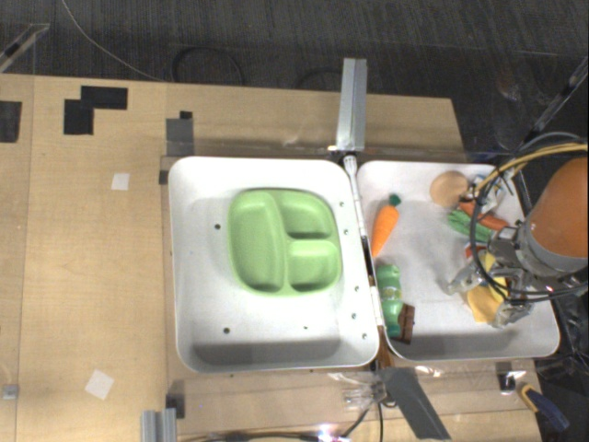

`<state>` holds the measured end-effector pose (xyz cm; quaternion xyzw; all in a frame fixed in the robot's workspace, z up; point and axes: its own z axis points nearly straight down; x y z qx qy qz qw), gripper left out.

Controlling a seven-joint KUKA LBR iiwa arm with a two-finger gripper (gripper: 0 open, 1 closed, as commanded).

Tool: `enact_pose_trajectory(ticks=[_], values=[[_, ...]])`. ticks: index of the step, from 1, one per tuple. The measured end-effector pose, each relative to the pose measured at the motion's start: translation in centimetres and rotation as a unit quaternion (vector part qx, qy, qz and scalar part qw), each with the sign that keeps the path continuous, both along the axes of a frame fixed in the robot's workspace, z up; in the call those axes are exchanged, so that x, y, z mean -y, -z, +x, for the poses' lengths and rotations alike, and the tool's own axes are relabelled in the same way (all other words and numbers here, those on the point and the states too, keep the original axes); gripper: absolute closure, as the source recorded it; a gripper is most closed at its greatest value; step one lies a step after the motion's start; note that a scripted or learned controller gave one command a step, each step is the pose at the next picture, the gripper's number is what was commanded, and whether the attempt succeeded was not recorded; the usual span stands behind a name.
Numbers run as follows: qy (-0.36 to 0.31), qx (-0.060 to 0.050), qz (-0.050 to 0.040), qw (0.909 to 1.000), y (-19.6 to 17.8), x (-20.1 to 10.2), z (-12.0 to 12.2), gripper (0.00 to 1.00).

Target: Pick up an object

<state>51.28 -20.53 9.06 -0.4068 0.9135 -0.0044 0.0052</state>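
- One light wooden bench (pixel 92 274) spreads across most of the view, with black square marks near its far left corner and dark ribbed carpet (pixel 276 17) beyond its far edge.
- Two shallow white plastic bins sit side by side on it, touching along a metal divider: the left bin (pixel 198 330) and the right bin (pixel 414 274), both with rounded corners.
- One grey arm (pixel 561 219) with an orange band reaches in over the right bin's right side, trailing yellow and black cables.
- One pale green divided plate (pixel 281 239), smooth, with three compartments, lies in the middle of the left bin.
- One gripper (pixel 488 288) hangs low over a cluster of small items; whether its fingers are parted or closed on anything cannot be told.
- One orange carrot toy (pixel 383 228) with a green top lies tilted near the right bin's left wall.
- One green bottle-like object (pixel 389 288) lies just below the carrot.
- One tan round item (pixel 448 189) rests near the far wall.
- One yellow piece (pixel 480 304) lies beside the gripper.
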Motion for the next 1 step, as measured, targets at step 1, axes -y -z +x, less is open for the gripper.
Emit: enact_pose_trajectory(ticks=[1], values=[[-0.088,0.003,-0.0016,0.9961,-0.04,-0.09,-0.24,0.00]])
